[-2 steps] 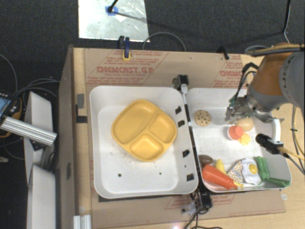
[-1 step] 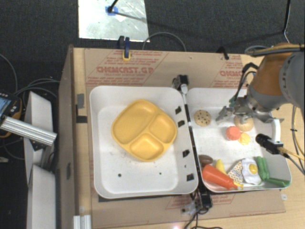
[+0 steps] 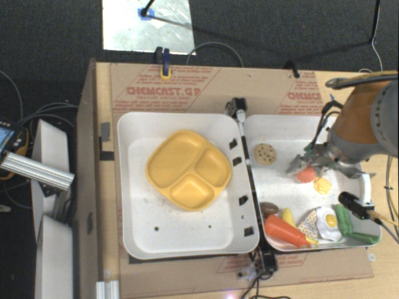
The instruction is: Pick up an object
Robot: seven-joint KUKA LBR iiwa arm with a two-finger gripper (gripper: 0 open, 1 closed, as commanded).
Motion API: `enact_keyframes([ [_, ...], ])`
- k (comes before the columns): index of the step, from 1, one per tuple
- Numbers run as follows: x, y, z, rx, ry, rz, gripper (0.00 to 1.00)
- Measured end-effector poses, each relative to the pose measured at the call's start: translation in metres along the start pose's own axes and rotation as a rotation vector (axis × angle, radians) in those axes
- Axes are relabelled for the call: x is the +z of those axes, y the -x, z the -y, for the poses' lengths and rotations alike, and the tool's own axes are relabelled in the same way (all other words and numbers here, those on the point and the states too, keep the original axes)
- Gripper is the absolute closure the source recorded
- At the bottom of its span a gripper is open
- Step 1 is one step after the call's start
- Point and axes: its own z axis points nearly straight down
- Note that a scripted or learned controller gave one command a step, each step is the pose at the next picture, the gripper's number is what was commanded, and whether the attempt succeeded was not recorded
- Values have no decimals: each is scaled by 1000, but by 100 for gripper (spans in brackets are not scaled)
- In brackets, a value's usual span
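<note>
Down in the right bin [image 3: 274, 126], the gripper [image 3: 302, 164] sits low over a small red-orange piece [image 3: 306, 175].

From the 1 camera above the bench, I see the grey arm [image 3: 365, 123] reaching in from the right, its fingers close around that piece, though I cannot tell if they are shut on it. Just beside it lies a yellow bit [image 3: 322, 185]; a round cookie [image 3: 265, 154] sits apart to the left. Along the near edge lie a carrot [image 3: 287, 230], fried egg [image 3: 328, 221] and green vegetable [image 3: 349, 224]. The left bin [image 3: 140, 229] holds a yellow divided plate [image 3: 188, 169].
</note>
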Motion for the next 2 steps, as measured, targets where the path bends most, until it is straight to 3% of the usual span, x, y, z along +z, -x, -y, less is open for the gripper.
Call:
enact_keyframes([
  [1, -12, -1, -2, -1, 4, 0, 100],
  [2, -2, -86, -53, -12, 5, -2, 100],
])
